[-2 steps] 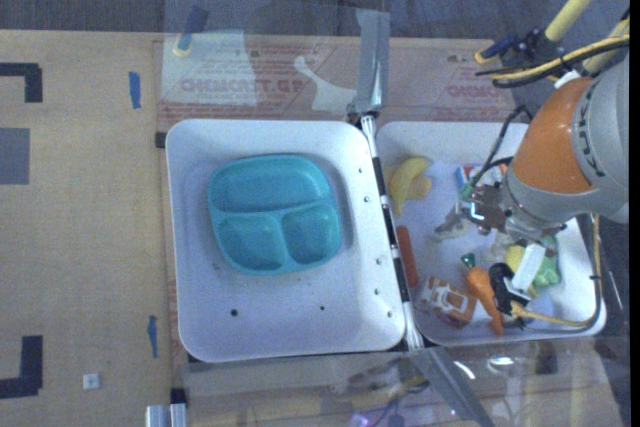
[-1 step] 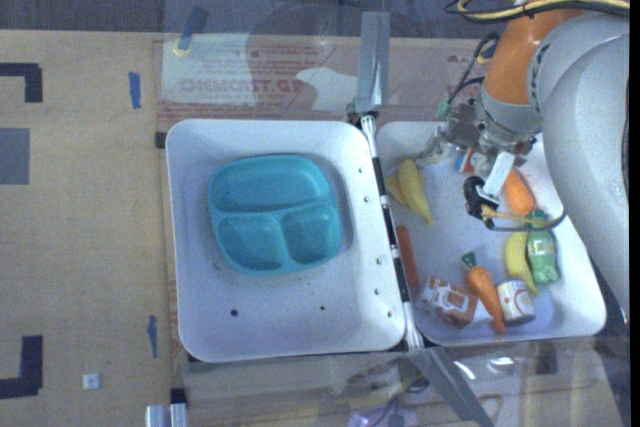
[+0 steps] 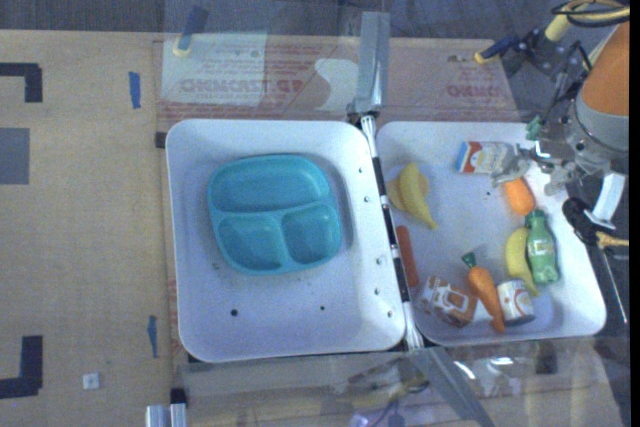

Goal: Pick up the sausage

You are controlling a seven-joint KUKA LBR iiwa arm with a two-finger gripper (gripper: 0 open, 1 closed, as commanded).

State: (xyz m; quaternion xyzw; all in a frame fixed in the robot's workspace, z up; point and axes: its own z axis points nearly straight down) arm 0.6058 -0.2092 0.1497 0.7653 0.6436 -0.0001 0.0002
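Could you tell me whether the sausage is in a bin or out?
In: the sausage lies flat in the right bin, along its left wall.

The room light was even and fairly soft, seemingly coming from overhead, and nothing threw a hard shadow. The two white bins [image 3: 190, 215] were the brightest surfaces, close to washing out. The teal tray [image 3: 275, 212] left only a faint shadow along its lower edge. Pale glare lay on the clear plastic sheet [image 3: 260, 55] behind the bins. The whole picture was slightly soft and grainy, and the small toys in the right bin [image 3: 585, 315] had blurred edges.
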